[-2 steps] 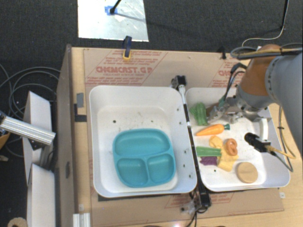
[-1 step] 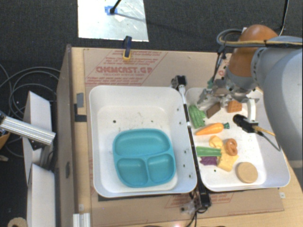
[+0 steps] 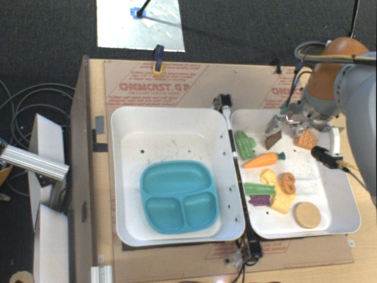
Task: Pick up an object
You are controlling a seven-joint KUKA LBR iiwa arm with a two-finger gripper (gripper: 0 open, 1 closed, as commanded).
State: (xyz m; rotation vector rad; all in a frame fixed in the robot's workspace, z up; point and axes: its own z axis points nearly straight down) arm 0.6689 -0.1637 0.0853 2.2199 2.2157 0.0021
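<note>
toy food lies scattered in the right bin (image 3: 347, 208), right of the frame's middle: an orange carrot (image 3: 261, 160) near the bin's left wall, a leafy green piece (image 3: 244, 143) just above it, a green bean-like piece (image 3: 259, 188) and a purple piece (image 3: 260, 200) lower down, a yellow piece (image 3: 281, 201) beside them with a pretzel-shaped brown piece (image 3: 287, 182) touching its upper edge, a round tan cookie (image 3: 307, 214) toward the bin's lower right, and an orange textured piece (image 3: 306, 139) near the top.

the gripper (image 3: 275, 135) hangs over the bin's upper part, just left of the orange textured piece and above the carrot; i cannot tell how its tips stand, and nothing is visibly pinched. the grey arm (image 3: 356, 96) with its orange band fills the upper right of the frame.

the left bin (image 3: 126, 134) holds a teal divided plate (image 3: 178, 195) in its lower half. both bins sit on a cardboard sheet (image 3: 177, 81).
</note>
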